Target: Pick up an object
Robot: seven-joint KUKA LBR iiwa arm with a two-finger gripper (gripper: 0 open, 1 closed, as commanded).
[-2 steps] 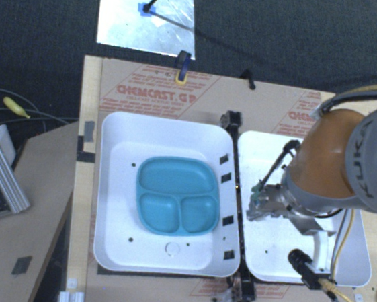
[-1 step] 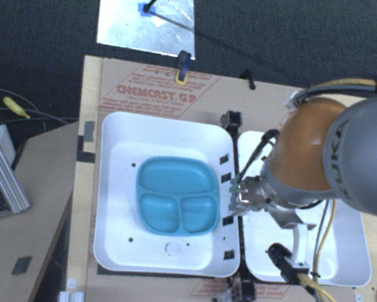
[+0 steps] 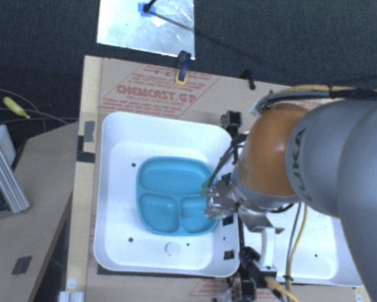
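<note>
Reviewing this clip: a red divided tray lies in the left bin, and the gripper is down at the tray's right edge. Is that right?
Not quite. The colour is wrong: the divided tray is blue, not red, as the camera view shows. The rest stands: it lies in the left bin, and the gripper is down at the tray's right edge.

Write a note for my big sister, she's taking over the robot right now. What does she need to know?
Gripper: low over the right edge of the blue divided plate; whether it grips anything cannot be told from this view.
Things: the plate lies flat in the left white bin. The right white bin is mostly hidden behind the arm.
Done: the arm has reached the plate.
Left: nothing looks lifted yet. Check the grip on the plate's edge, then raise it.
</note>
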